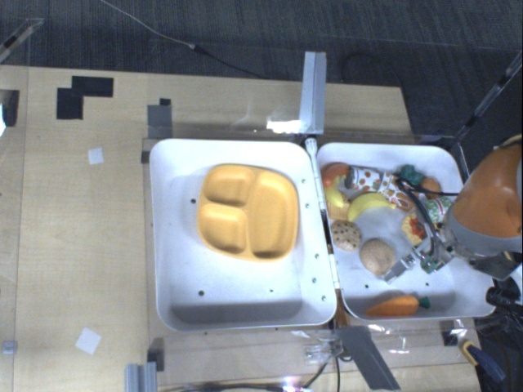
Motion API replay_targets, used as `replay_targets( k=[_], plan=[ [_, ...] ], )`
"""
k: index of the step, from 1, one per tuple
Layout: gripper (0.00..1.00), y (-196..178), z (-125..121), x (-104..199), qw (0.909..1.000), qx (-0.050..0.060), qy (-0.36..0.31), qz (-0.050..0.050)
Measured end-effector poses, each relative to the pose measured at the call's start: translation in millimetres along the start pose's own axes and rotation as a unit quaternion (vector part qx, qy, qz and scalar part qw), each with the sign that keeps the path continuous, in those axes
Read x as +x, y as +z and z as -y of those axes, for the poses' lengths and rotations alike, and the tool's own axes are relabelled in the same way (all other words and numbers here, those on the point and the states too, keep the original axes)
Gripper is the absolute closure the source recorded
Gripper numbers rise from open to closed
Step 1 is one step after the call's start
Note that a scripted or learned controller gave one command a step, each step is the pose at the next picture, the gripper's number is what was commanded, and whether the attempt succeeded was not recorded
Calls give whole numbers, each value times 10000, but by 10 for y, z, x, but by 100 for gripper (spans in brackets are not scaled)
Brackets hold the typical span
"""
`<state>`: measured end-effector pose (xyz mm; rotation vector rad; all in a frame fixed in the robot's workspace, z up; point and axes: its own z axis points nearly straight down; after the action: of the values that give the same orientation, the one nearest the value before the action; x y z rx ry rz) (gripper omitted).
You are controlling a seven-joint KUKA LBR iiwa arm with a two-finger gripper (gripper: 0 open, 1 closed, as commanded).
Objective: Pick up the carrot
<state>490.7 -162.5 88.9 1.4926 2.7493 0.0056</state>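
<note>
Along the right bin's [470, 305] front edge one carrot [395, 305] is lying untouched. Above it, the gripper [415, 261] is hovering; I cannot tell how its jaws are standing.

Wooden bench [73, 243] bearing two white bins [176, 300] side by side

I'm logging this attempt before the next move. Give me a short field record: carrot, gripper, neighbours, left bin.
carrot: lies flat along the near wall of the right bin, green end pointing right
gripper: hovers above the right bin, up and to the right of the carrot, apart from it
held: nothing visible between the fingers
neighbours: brown round item, cookie, banana
left bin: holds a yellow divided plate
</note>
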Motion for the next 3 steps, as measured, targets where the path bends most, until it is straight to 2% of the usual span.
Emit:
replay_targets(
  k=[1, 2, 3],
  plan=[
    [0, -6, -392, 580, 9998, -17, 191, 0],
    [100, -124, -423, 570, 9999, -49, 156, 17],
    [100, -13, -353, 518, 9930, -25, -1184, -2]
  ],
)
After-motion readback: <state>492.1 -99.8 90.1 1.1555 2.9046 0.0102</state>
